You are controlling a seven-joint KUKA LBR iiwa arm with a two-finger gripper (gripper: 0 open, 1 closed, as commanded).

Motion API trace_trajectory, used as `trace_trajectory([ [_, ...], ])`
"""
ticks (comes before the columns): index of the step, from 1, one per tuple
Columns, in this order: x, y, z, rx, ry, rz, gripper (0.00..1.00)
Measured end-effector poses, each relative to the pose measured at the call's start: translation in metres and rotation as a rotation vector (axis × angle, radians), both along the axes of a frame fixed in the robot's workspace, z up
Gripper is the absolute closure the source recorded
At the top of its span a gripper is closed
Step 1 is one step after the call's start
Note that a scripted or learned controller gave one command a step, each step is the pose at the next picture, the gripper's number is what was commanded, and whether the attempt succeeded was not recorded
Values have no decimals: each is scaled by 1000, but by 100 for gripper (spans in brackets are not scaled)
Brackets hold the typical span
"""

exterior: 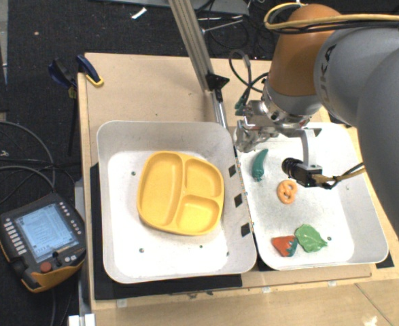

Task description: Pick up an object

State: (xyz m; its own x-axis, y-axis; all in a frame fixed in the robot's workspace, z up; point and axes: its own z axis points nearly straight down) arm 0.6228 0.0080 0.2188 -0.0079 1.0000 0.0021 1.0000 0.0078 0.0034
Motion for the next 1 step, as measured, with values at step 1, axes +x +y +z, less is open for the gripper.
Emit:
trace_trajectory([
  [1,7,44,0,0,2,0,100],
])
